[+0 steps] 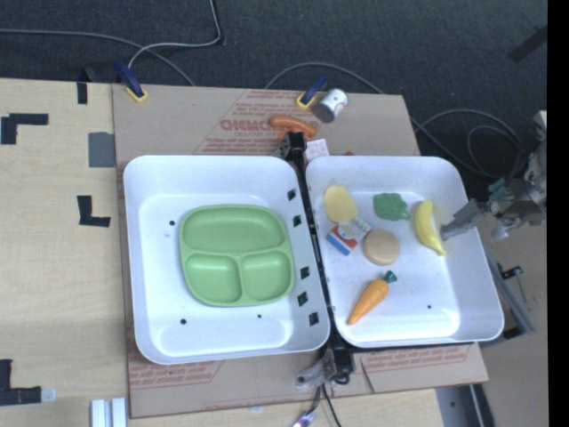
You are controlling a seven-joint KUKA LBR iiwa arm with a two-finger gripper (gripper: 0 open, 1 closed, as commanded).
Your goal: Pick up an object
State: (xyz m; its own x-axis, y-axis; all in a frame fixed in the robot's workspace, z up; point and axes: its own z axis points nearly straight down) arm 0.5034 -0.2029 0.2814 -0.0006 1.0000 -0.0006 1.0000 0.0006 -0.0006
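arm [524,198]: cut off at the 3 o'clock edge, blurred
small packet [343,237]: label too small to read
cardboard [240,127]: print partly hidden under bins

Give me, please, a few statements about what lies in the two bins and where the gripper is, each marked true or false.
1. The green divided plate lies in the left bin. True.
2. The carrot lies in the left bin. False: it lies in the right bin.
3. The gripper holds the banana. False: it is beside the banana, which lies on the bin floor.
4. The broccoli lies left of the banana. True.
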